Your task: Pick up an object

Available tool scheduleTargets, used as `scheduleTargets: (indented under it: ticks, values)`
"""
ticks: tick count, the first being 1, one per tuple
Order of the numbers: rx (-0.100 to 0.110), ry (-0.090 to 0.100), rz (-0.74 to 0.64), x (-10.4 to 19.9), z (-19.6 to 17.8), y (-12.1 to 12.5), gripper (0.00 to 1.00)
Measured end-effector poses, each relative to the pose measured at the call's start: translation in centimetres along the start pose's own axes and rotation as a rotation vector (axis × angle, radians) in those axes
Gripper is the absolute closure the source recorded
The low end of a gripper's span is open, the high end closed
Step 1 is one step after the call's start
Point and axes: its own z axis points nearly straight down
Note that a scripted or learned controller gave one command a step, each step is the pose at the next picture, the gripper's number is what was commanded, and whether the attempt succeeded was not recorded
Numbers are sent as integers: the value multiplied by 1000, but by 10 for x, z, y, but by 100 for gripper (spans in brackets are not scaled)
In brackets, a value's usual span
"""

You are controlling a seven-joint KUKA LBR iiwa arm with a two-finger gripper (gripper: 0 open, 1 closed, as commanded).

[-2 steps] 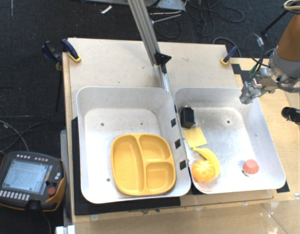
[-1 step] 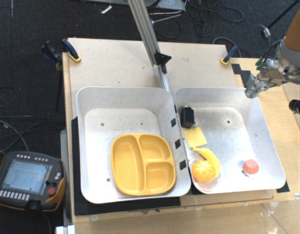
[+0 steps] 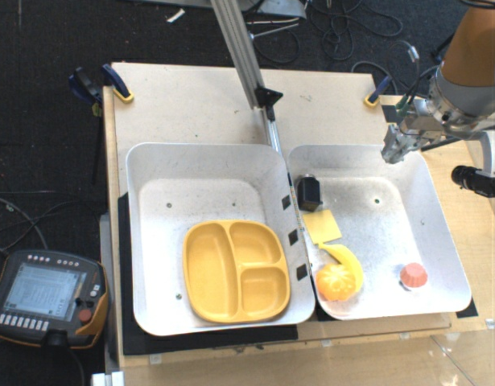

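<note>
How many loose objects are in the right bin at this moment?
5: a black block by the divider, a yellow card below it, a banana and an orange near the front, a pink piece front right. None looks hidden.

Two bins are set side by side on the bench (image 3: 191,95) — the left bin (image 3: 150,183) holds a divided plate (image 3: 235,270) in its near half. In the right bin (image 3: 424,207), a small box (image 3: 309,192) is placed at the far left with a flat card (image 3: 323,226) just before it, and a banana (image 3: 348,262) and an orange (image 3: 336,282) are found touching at the near left corner — a small round object (image 3: 413,276) lies well apart to the right. The gripper (image 3: 394,149) is positioned over the right bin's far right edge, and a teach pendant (image 3: 46,296) lies off the bench to the left.
</note>
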Motion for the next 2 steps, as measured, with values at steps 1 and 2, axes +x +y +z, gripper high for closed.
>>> scheduleTargets:
  ticks: [1,2]
  values:
    - [-1,0,-1,52,-5,3,100]
    - [1,1,-2,112,11,10,100]
